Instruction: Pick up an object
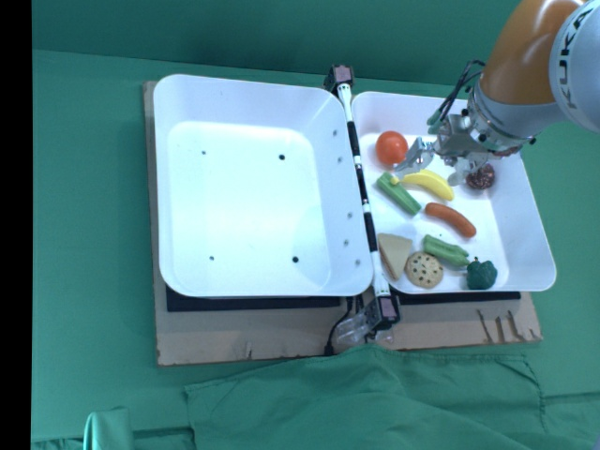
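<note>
Nearest the camera in the right bin [534, 251], a cookie [424, 270], green pepper [482, 274] and bread wedge [394, 248] are packed along the near wall. Further back, the gripper [448, 156] is seen low over the banana [429, 184], with the tomato [392, 147] to its left and a dark round item [481, 177] to its right. Whether the fingers are spread or closed cannot be told; nothing is seen held. Risks judged: banana is curved and could be squeezed out sideways; neighbours could be nudged or pinched alongside; sausage [451, 218] near it may be dragged.
</note>
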Robot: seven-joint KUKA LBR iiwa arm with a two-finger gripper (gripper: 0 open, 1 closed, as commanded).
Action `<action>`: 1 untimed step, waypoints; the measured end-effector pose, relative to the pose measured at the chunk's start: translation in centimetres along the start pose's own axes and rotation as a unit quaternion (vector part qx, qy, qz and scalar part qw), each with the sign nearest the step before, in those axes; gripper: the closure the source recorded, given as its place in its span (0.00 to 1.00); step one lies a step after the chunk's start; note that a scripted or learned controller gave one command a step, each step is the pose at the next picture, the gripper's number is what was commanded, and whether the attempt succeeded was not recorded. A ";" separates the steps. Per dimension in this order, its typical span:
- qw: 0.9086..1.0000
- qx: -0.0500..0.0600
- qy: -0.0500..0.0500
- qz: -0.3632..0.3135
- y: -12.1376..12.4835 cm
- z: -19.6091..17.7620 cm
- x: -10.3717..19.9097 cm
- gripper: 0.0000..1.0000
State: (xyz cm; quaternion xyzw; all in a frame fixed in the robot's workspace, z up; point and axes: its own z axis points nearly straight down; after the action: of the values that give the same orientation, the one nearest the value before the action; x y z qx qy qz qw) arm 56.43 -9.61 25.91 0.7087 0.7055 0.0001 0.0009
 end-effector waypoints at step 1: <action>1.000 -0.002 -0.001 0.002 6.1 8.0 -5.8 0.00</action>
State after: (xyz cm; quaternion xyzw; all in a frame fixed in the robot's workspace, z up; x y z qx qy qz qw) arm 62.51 -15.42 17.95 0.7098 0.7044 0.0008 0.0025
